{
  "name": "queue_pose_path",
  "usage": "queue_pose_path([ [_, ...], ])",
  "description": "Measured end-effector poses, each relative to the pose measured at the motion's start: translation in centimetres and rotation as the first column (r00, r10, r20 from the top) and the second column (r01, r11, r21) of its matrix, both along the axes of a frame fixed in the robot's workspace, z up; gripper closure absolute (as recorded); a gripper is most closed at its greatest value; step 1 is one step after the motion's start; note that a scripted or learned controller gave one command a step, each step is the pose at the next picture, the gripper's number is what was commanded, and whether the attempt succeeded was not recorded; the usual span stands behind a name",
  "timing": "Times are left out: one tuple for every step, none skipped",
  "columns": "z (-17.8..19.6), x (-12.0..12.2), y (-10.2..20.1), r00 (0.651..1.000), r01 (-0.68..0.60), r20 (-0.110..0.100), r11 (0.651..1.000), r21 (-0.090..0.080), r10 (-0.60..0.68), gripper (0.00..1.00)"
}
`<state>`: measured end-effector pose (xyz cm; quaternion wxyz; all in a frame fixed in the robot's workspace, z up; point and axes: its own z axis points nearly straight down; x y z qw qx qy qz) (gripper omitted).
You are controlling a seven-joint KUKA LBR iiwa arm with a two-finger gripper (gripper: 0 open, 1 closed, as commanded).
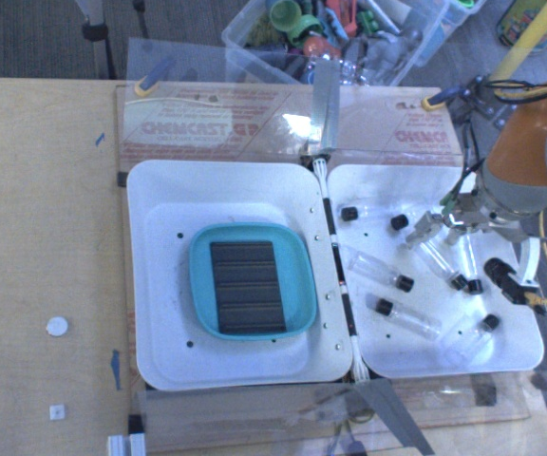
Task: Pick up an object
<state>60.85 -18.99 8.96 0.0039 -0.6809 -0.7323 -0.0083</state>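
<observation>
Vials: several clear black-capped vials [381, 274] are scattered in the right bin [520, 354].
Gripper: gripper [470, 218] is held low over them; finger spread cannot be told.
Progress: nothing is seen lifted; the grasp remains.
Left bin: a teal tray [298, 283] is held.

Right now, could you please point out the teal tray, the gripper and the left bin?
Teal tray [204, 255]: camera view, left rim.
Gripper [449, 231]: camera view, between fingertips.
Left bin [160, 198]: camera view, bare upper-left floor.
</observation>
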Motion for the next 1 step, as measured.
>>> queue_pose_path([
  [1.28, 0.21, -0.38, 1.0, 0.0, 0.011, 1.0, -0.012, 0.0, 1.0],
])
